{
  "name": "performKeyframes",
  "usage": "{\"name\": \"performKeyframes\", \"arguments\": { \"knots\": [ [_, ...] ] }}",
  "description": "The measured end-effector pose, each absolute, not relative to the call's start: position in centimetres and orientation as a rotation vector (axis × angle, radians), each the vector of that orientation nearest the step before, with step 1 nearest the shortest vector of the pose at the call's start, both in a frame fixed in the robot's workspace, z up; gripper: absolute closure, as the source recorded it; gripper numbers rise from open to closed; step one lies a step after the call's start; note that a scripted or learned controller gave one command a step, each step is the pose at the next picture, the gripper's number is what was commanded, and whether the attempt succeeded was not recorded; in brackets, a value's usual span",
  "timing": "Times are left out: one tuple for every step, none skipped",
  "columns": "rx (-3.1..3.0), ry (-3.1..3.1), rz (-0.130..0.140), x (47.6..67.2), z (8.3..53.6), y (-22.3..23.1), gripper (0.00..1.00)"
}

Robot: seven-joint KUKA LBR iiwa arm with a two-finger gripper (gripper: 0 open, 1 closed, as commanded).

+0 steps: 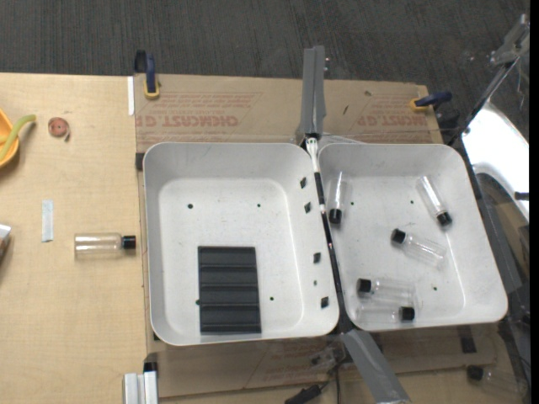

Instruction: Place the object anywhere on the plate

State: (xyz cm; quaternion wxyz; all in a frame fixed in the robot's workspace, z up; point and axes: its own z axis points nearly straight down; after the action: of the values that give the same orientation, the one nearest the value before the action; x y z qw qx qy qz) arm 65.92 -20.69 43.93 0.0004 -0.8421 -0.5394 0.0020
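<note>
The dark ribbed plate (227, 290) lies flat on the floor of the left bin (168, 225), toward its near edge, with bare white floor on every side of it; nothing rests on it. The objects to be moved are clear vials with black caps, and five of them lie on their sides in the right bin (472, 225): one (335, 194) along the wall shared with the left bin; one (433, 199) toward the far right; one (418, 245) near the middle; two (387, 291) (389, 312) close together by the near rim. The raised rims of both bins, touching along the middle, stand between these vials and the plate; small black clips (318, 257) sit along that shared wall.

A sixth vial (103, 243) lies on the wooden bench (67, 310), left of the left bin and well apart from the plate. Also on the bench: a yellow item (8, 140) cut by the left edge, a small reddish disc (57, 127), a short pale strip (47, 221).

Both bins sit on a sheet of brown cardboard (227, 118) printed in red, held by two blue clamps (145, 71) (431, 101) at its far corners; a grey metal bar (313, 91) runs back from the join of the bins. Beyond the bench the floor (253, 15) is dark grey carpet.
</note>
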Motion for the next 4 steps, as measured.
{"name": "performKeyframes", "arguments": {
  "knots": [
    [-2.699, -1.607, 0.004, 66.0, 44.1, -21.4, 0.0],
    [-2.829, -1.36, 0.007, 65.9, 43.9, -18.7, 0.0],
    [-2.911, -1.177, 0.008, 65.1, 43.9, -21.0, 0.0],
    [-2.96, -1.048, 0.005, 65.5, 44.0, -21.5, 0.0]
  ]
}}
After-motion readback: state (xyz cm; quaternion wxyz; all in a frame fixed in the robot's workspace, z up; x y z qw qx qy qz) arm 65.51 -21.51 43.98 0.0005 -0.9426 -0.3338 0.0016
